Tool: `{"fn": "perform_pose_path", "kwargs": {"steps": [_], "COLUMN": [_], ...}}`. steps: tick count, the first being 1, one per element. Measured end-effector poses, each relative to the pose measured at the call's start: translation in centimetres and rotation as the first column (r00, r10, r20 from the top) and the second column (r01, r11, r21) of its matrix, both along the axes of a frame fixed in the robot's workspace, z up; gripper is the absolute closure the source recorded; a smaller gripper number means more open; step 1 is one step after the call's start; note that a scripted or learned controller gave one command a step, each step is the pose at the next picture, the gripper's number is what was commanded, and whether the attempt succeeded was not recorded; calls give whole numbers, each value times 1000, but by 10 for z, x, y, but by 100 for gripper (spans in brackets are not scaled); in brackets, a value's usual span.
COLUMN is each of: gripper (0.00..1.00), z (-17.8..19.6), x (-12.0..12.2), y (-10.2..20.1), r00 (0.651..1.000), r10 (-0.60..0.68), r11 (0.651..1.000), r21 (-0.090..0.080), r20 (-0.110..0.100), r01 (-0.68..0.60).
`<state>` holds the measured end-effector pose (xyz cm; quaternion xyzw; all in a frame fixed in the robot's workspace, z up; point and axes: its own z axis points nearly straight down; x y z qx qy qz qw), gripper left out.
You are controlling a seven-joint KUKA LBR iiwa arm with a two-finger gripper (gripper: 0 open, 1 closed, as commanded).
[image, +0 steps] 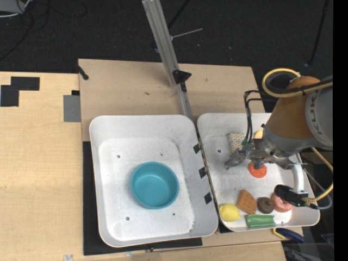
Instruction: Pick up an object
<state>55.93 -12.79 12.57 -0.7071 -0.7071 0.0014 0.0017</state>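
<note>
Toys crowd the near end of the right bin (217, 125), so we read the end effector (239, 157) as hunting there. It hangs low beside the orange-red toy (258, 171); whether it is clenched or released, we cannot tell. 1 teal bowl (155, 185) sits in the left bin (109, 129).

left bin (109, 135): teal bowl (155, 185) | right bin (215, 125): tool (244, 157) near orange-red ball (258, 171), lemon (229, 212)
</note>
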Motion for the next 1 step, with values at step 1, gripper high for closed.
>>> {"fn": "perform_pose_path", "kwargs": {"steps": [1], "gripper": [100], "z": [12], "x": [1], "y": [-1], "r00": [1000], "r10": [-1], "r11": [1000], "r21": [-1], "r20": [4], "r01": [1]}}
